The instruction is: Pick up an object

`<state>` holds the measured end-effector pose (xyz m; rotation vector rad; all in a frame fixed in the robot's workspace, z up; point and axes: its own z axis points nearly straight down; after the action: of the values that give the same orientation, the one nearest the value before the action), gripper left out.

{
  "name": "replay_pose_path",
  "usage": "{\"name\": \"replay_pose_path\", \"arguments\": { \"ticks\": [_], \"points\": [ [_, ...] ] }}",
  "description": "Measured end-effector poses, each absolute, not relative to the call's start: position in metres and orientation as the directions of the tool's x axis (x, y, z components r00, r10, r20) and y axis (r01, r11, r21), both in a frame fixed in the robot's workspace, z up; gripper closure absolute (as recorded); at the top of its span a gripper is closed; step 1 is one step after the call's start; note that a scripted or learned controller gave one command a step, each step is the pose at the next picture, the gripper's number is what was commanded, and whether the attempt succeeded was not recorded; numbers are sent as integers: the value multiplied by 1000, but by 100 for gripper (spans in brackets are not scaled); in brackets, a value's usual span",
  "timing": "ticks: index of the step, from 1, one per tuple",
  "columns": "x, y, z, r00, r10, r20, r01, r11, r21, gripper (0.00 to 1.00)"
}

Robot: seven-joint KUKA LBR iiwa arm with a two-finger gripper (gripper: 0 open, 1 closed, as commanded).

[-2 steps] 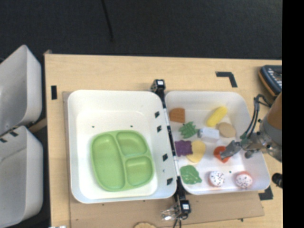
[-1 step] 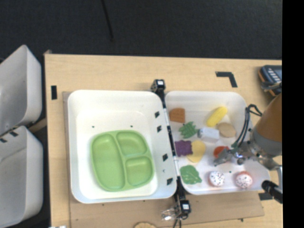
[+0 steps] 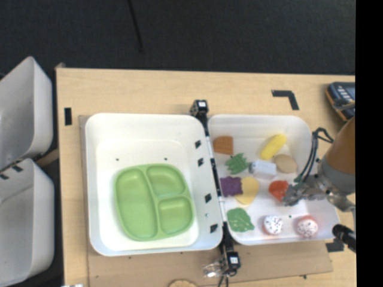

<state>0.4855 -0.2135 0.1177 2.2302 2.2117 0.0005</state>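
From the camera view, two white bins are seen side by side on a wooden bench [image 3: 149,88]. The left bin [image 3: 96,160] is taken as the landmark. A single green divided plate [image 3: 154,201] with three compartments is laid inside it, toward its near side; open white floor is left along its far wall and its left wall.

Immediately right of the left bin, touching it along a shared rim, the right bin [image 3: 251,122] is crowded. Counted in it are: one orange-brown block [image 3: 223,144], one yellow piece [image 3: 274,146], one tan round piece [image 3: 286,163], one small white piece [image 3: 263,168], two green leafy pieces [image 3: 237,163] [image 3: 240,219], one purple piece [image 3: 230,186], one pale yellow piece [image 3: 249,189], one red piece [image 3: 278,189], and two white speckled balls [image 3: 273,224] [image 3: 307,226]. Little free floor is left between them.

The gripper [image 3: 293,195] is lowered at the right bin's far side from the left bin, just beside the red piece. Whether its pincer is released or clenched cannot be told.
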Motion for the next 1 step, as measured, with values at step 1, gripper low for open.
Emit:
{"name": "replay_pose_path", "arguments": {
  "ticks": [1],
  "points": [
    [487, -223, 163, 9, 1000, -3, 1000, -9, 5, 100]
  ]
}}
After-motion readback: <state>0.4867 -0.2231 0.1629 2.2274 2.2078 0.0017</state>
